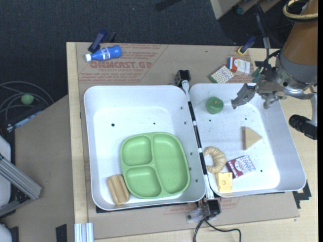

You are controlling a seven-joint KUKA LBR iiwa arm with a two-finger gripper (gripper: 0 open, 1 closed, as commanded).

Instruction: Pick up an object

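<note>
The right bin [282, 135] holds a green round object [214, 105] at its far left, a tan wedge [251, 136] in the middle, a curled pastry-like piece [215, 159], a red packet [241, 165] and a yellow block [225, 182] near the front. My gripper [251, 103] hangs over the bin's far side, just right of the green object and apart from it. Its fingers stand open with nothing between them. In the left bin [101, 110] lie a green divided plate [154, 164] and a tan bread-like piece [117, 189].
Behind the bins on the cardboard lie a blue and white bottle [103, 53], a small patterned card [221, 75] and a red and white packet [241, 65]. A black clip [182, 76] sits on the seam between the bins. The arm's body rises at the far right.
</note>
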